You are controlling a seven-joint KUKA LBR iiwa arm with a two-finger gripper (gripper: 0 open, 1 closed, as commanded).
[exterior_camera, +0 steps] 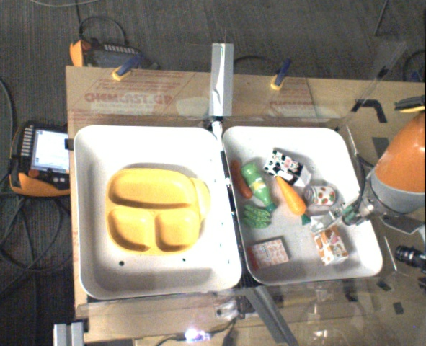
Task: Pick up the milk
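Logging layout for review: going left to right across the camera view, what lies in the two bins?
Yellow divided tray → sausage → green bottle → carrot → jar → gripper

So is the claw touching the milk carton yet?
Apart. The camera view shows the claw low on the right side of the right bin, while the cow-patterned milk carton lies further up, with a plain gap between them.

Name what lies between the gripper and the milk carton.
In the camera view, a small jar lies between the gripper and the black-and-white milk carton.
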